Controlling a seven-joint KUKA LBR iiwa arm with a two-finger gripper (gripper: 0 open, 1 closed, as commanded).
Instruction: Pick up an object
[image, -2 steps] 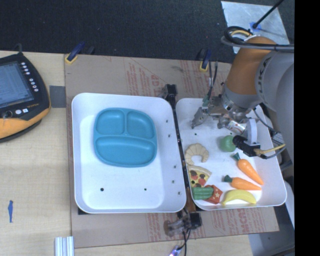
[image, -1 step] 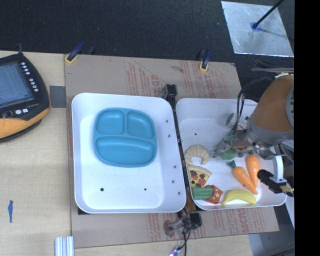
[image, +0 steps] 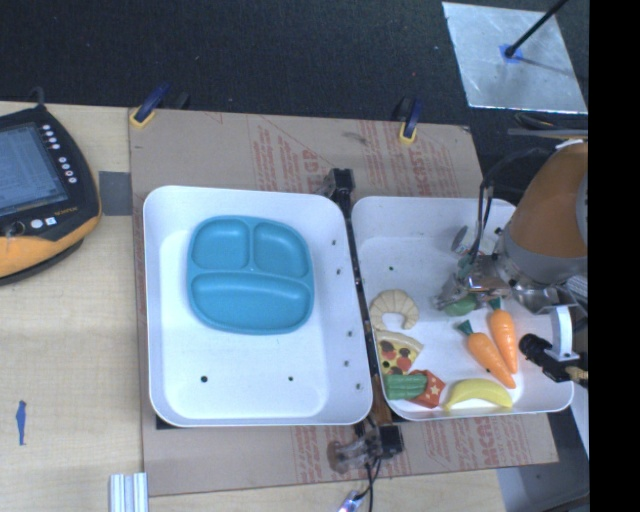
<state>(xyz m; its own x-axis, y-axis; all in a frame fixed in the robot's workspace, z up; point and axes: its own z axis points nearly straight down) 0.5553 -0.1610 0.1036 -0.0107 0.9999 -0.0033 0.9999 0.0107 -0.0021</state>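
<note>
Toy food is gathered in the right bin (image: 400, 215): nearest lie a banana (image: 478, 395) and a pizza slice (image: 396, 352), then two carrots (image: 495, 345) and a croissant (image: 396, 307). Just beyond the carrots, the gripper (image: 462, 292) is lowered into the bin; its grasp cannot be told. A blue divided plate (image: 250, 274) is held in the left bin (image: 165, 300).

Even, fairly bright light is falling from above, leaving the two white bins (image: 160, 300) close to washed out while the dark floor (image: 250, 40) at the top is staying nearly featureless. Shadows are lying soft and short, the plainest one hugging the blue tray (image: 250, 275). The whole picture is looking slightly soft and grainy, with the hand (image: 462, 292) smearing into a murky grey tangle.
</note>
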